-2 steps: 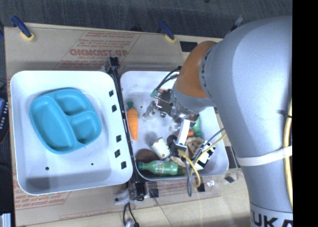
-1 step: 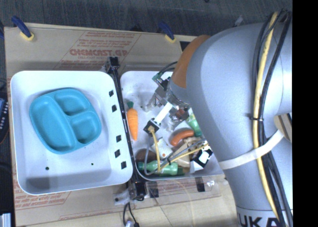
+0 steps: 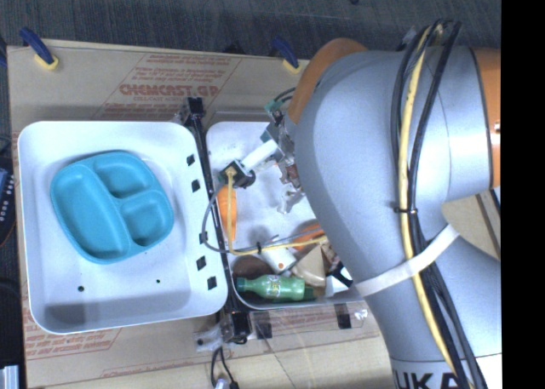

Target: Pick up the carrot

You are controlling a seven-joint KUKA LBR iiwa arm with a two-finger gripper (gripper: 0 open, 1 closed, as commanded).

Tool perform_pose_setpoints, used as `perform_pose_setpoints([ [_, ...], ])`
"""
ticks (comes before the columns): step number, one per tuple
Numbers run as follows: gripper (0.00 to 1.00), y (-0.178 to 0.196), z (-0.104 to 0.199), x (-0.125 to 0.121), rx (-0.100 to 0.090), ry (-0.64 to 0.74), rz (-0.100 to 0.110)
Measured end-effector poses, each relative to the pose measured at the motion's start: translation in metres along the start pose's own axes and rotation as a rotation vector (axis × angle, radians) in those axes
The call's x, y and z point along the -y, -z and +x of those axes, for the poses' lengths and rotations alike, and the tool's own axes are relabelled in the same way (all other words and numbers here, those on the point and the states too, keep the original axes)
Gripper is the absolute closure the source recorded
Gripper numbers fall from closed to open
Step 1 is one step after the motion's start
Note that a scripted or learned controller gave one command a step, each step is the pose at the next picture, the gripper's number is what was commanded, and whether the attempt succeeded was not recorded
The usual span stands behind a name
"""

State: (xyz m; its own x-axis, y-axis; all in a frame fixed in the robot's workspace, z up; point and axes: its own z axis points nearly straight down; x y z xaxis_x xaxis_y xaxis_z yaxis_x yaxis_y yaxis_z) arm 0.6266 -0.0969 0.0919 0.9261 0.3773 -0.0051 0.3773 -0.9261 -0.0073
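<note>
Tool (image 3: 289, 176) beside carrot (image 3: 226, 211), bottle (image 3: 271, 288) near

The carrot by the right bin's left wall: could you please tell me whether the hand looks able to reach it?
Probably yes: the carrot lies uncovered in the right bin, and the hand hangs close beside it.

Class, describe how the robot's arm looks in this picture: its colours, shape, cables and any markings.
The arm is bulky, rounded and grey, with an orange band along its right side. Black and yellow cables run down it, held by a white strap. White letters mark its base.
</note>
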Motion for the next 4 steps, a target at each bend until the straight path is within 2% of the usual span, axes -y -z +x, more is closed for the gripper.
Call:
perform_pose_setpoints([
  [1,1.0,0.01,0.002,0.004,0.005,0.015,0.01],
  [2,1.0,0.104,-0.031,0.034,-0.007,0.019,-0.002],
  [3,1.0,0.195,-0.048,0.033,-0.004,0.008,-0.003],
  [4,1.0,0.119,-0.099,0.113,0.006,-0.175,0.004],
])
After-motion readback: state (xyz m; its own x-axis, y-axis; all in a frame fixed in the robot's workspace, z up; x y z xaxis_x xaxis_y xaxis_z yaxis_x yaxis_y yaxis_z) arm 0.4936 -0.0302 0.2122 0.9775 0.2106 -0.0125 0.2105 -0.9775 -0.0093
